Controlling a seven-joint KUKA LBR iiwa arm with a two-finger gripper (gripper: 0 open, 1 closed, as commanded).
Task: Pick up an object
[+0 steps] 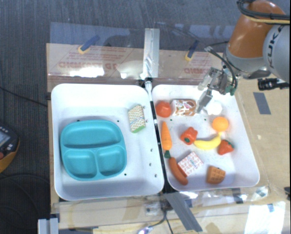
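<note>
Glossy white plastic bins, a smooth matt teal plastic tray, shiny plastic toy food.

Arm bent down, hand lowered

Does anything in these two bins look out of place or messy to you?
One thing stands out: a small patterned block lies alone in the left bin beside the teal divided tray, while all the other toy foods, such as the banana and carrot, crowd the right bin. Nothing looks spilled or broken.
</note>
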